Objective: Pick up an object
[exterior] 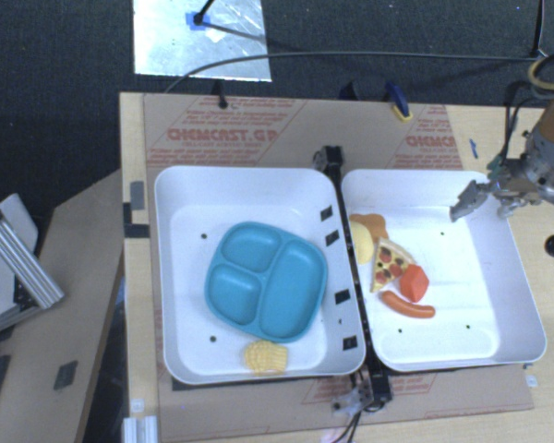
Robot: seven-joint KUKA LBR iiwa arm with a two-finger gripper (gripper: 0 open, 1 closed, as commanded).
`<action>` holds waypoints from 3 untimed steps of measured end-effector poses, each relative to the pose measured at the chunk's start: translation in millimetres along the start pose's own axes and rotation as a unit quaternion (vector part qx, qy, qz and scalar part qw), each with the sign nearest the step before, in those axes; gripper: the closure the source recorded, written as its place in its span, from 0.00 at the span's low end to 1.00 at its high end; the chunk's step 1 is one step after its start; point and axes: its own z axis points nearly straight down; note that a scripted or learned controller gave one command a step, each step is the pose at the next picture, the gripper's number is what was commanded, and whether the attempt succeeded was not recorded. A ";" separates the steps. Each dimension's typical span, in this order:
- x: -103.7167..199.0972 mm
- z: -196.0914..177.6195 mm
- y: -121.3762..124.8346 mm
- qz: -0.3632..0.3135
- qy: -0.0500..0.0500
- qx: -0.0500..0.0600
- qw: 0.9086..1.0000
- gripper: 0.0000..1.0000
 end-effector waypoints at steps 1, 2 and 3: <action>0.4 -6.4 2.6 -0.001 -0.001 -0.005 1.000 0.00; 3.3 36.7 -1.7 0.000 -0.001 -0.004 1.000 0.00; -4.3 83.8 -6.3 0.000 -0.001 -0.004 1.000 0.00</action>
